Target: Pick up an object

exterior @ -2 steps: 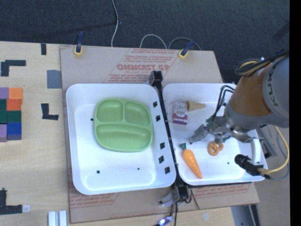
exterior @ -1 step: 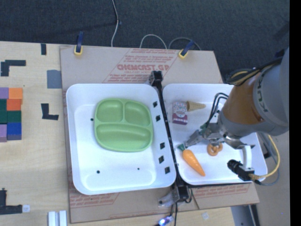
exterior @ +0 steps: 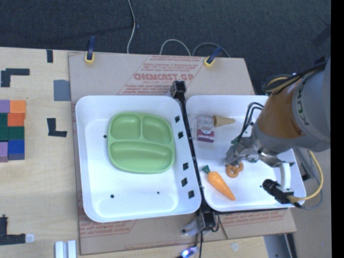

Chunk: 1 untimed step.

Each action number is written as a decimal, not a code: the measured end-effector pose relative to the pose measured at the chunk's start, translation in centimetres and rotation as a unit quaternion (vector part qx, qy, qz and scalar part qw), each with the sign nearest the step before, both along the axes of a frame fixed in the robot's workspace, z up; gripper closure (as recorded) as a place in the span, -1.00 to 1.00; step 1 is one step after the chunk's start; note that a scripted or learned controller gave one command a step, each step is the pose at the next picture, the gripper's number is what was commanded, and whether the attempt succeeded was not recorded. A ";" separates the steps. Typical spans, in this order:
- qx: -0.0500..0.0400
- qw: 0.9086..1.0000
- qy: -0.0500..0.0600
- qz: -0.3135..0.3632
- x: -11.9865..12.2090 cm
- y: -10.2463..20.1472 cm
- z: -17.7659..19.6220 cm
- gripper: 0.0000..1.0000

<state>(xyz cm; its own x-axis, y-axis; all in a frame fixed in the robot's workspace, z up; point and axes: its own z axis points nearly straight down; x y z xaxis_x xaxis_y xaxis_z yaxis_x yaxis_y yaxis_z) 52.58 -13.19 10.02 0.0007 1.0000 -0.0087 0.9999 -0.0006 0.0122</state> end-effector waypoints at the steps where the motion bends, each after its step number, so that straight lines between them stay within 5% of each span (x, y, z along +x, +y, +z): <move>1: 0.004 1.000 0.005 0.002 0.0 1.1 5.3 1.00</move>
